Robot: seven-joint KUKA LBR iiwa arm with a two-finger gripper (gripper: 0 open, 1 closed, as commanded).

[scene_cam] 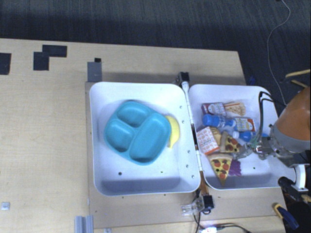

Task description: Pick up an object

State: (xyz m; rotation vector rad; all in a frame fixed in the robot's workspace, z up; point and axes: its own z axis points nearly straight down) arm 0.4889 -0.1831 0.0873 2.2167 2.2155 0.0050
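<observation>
The pincer sits low in the right bin, at the right-hand edge of the heap of toy food, and I cannot tell how it is set or whether it grips anything. Just left of it lie a pizza slice, a blue bottle and small packets. In the left bin on the table, a blue divided plate covers most of a yellow banana.

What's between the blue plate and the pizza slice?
In the camera view, a yellow object beside the blue plate, then the bins' shared rims, before the pizza slice.
</observation>
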